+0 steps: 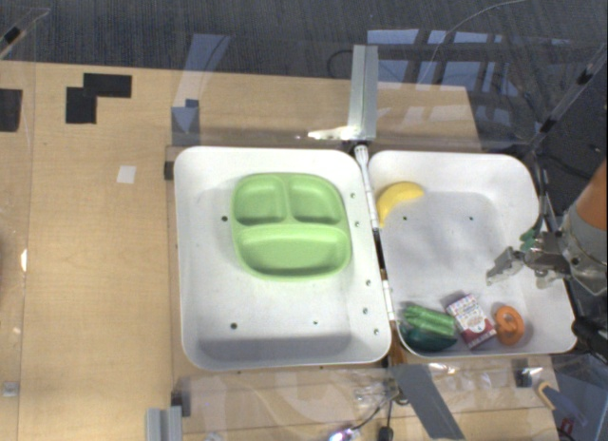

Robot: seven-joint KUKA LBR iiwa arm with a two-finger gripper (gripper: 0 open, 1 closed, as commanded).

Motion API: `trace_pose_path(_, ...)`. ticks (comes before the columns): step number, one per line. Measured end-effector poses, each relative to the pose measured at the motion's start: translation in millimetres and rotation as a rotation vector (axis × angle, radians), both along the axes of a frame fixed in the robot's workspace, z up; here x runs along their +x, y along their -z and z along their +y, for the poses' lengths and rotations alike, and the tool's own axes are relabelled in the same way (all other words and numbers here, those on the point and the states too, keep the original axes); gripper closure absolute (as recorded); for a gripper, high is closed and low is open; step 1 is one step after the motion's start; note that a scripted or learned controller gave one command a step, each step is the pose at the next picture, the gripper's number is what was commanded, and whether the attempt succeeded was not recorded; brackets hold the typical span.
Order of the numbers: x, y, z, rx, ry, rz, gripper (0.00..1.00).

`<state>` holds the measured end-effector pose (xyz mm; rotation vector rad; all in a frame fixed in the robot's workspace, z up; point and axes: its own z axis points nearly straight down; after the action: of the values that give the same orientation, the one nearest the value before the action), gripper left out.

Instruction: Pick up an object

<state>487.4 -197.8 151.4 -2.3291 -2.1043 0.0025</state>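
Observation:
The right bin [456, 211] holds several small objects. A yellow banana-like piece [399, 198] lies at its far left corner. Along the near wall lie a green vegetable-like piece [427, 325], a small purple and red carton [470, 319] and an orange round object [508, 323]. My gripper [519, 274] hangs at the bin's right side, above and just beyond the orange object. It is open, with bare white bin floor between its fingers [500, 267].
The left bin [204, 268] bears a green divided plate [289, 223]. A metal divider [372, 239] runs between the two bins. The arm's orange band [594, 203] shows at the right edge. Wooden bench surrounds both bins.

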Motion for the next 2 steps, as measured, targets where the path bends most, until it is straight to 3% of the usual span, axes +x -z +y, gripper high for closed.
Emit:
trace_pose_path(1, 71.4, -36.7, -2.8, -0.002, 0.121, -0.002, 0.00)
trace_pose_path(2, 16.5, -142.0, 14.4, -0.002, 0.173, -0.008, 0.00)
